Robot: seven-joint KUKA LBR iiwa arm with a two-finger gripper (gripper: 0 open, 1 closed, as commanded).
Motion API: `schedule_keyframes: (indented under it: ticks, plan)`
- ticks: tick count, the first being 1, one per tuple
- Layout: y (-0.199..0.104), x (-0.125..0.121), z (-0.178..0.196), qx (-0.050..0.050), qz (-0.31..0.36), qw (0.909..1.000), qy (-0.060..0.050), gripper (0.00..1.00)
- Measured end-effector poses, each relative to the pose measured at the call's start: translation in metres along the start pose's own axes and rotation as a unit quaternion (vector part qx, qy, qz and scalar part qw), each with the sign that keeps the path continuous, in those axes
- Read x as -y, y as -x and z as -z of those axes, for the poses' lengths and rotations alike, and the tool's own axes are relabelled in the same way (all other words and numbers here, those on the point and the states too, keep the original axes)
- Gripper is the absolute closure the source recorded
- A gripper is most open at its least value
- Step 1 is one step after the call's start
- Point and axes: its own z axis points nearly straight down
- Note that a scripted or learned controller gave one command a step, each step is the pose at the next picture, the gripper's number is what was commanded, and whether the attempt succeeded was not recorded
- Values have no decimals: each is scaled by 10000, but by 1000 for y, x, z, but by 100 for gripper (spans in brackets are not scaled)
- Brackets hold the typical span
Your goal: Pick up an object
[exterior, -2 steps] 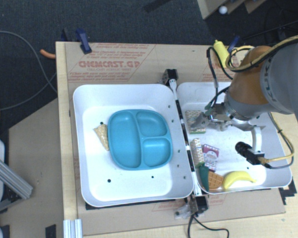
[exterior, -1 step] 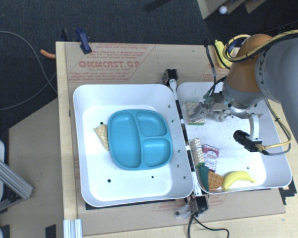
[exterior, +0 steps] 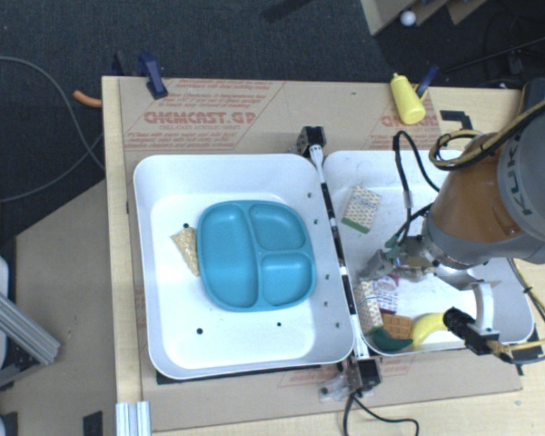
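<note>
Near the right bin's [exterior: 345, 166] front-left corner lay a yellow banana [exterior: 427, 328], long axis left-right, tip pointing left, touching a green sponge [exterior: 392, 341]. Gripper [exterior: 401, 260] hovered just beyond; finger state impossible to tell.

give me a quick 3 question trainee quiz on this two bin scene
1. True or false: the blue divided plate lies in the right bin.
2. Which item sits nearest the front wall of the right bin?
A. the yellow banana
B. the checked packet
C. the yellow clamp
3. Fill in: the small patterned sponge lies against the plate's ____ edge, as the camera sees it.

Key
1. False: it lies in the left bin.
2. A. The checked packet lies toward the back of that bin, and the clamp sits outside the bins on the board.
3. left
</note>
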Motion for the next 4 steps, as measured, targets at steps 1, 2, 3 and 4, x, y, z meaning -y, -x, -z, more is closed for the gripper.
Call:
schedule_keyframes:
  ticks: [1, 2, 3, 4]
  plan:
    - [-4, -60, 1, 3, 8, 10000, 17, 0]
    - [8, -118, 1, 6, 11, 10000, 17, 0]
    - [15, -158, 2, 8, 13, 10000, 21, 0]
    - [-3, -147, 1, 3, 10, 10000, 6, 0]
